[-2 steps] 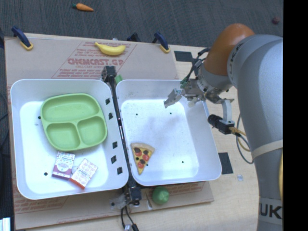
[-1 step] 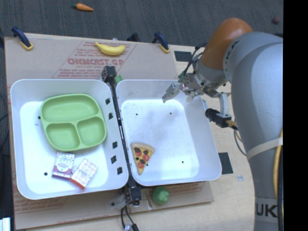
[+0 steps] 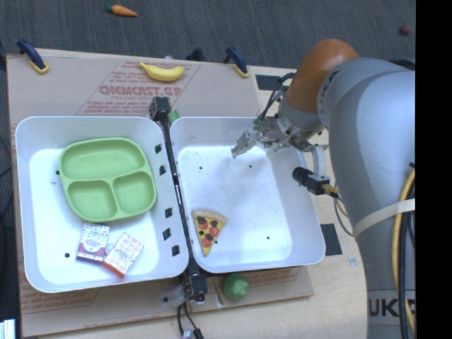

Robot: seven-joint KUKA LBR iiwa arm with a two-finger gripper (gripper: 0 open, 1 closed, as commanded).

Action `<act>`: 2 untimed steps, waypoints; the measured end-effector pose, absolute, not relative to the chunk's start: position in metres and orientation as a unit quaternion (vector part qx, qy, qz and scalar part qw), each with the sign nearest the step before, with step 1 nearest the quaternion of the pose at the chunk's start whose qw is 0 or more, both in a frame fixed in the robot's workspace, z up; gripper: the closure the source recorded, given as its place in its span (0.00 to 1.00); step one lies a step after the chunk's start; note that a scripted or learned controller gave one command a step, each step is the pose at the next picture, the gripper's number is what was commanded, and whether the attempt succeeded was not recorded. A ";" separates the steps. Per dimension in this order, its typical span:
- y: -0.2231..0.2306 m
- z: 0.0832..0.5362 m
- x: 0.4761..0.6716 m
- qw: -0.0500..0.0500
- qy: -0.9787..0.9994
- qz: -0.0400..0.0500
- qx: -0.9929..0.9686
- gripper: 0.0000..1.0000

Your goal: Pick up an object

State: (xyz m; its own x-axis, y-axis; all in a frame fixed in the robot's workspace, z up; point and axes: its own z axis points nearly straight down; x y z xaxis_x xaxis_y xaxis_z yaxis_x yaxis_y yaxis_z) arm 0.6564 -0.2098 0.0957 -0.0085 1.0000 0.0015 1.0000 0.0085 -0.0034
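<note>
A toy pizza slice lies flat near the front left of the right bin. My gripper hangs over the far side of that bin, well behind the slice, with nothing seen between its fingers. In the left bin rests a green divided plate. Two small snack packets lie in front of the plate.
A toy banana lies on the cardboard behind the bins. A green ball sits on the bench in front of the right bin. Blue clamps hold the board's far edge. An orange carrot lies on the floor beyond.
</note>
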 end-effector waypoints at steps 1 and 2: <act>-0.209 0.107 0.658 0.002 -0.712 0.000 -0.703 1.00; -0.209 0.107 0.658 0.002 -0.712 0.000 -0.702 0.00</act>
State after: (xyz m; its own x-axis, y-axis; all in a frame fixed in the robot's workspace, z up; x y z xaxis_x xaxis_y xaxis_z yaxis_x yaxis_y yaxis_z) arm 0.6575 -0.2088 0.1070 -0.0141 0.9999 0.0026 0.9999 0.0141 -0.0031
